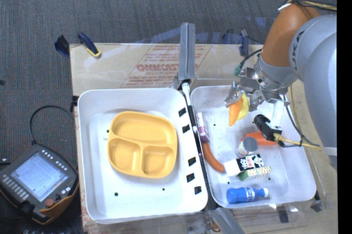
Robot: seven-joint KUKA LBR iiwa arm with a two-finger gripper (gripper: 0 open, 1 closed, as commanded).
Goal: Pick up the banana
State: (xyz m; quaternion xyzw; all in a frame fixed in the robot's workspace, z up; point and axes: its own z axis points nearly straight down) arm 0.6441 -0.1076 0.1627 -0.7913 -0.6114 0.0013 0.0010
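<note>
Pincer [242, 98] hangs over the far end of the right bin [308, 183]; how wide it stands, or whether it grips anything, cannot be told. Far to its left, a yellow divided plate [143, 144] lies in the left bin [91, 183]. Nearer on its left lie a purple-tipped tube [201, 125] and a red sausage [212, 157]. Touching its underside is a yellow-orange tapered piece, seemingly the banana [236, 113]. Nearer the camera lie a cow-patterned box [247, 164] and a blue bottle [246, 194].
</note>
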